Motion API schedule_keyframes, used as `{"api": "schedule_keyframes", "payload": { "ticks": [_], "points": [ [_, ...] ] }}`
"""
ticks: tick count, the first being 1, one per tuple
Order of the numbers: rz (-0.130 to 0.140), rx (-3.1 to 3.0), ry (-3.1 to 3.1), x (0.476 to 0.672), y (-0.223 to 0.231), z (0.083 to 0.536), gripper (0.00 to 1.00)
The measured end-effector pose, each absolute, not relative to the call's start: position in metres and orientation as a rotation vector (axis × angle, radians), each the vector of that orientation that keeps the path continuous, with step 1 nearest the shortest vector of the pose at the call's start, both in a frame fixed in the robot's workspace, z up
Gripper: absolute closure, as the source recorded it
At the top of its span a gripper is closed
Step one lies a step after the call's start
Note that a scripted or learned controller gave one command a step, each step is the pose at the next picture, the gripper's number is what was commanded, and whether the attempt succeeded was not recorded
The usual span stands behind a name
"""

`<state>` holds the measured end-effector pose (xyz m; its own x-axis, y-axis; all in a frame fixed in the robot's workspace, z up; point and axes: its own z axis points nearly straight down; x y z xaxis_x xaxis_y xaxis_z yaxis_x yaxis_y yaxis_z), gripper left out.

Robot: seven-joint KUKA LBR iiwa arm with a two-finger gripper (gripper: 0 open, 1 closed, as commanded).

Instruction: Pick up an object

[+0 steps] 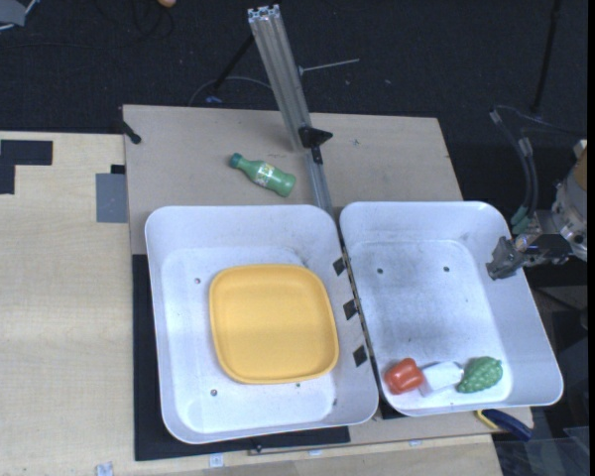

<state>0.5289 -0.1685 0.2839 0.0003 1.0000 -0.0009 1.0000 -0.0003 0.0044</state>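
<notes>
Two shallow white bins are seen from above at a slant, side by side on a tan bench. In the left bin (169,266) a yellow square plate (273,322) is laid flat near the middle. In the right bin (426,266) three small things are gathered at the near right corner: a red pepper (405,375) at the left, a small white block (440,376) just beside it, and a green bunch of grapes (480,374) at the right, touching or nearly touching the block. The rest of that bin's floor is marked with grey smudges. Beyond the bins, on the bare bench (397,157), a green bottle (263,175) is laid on its side, and a slanted metal rail (288,77) is seen just right of it. The gripper (503,263) is placed at the right bin's right rim, well apart from the three small things; how it is set cannot be told, and nothing is seen in its grasp.
</notes>
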Motion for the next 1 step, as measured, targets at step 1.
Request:
{"api": "schedule_keyframes", "payload": {
  "ticks": [1],
  "points": [
    [0.000, 2.218, 2.227, 0.5463, -0.1137, 0.2756, 1.00]
  ]
}}
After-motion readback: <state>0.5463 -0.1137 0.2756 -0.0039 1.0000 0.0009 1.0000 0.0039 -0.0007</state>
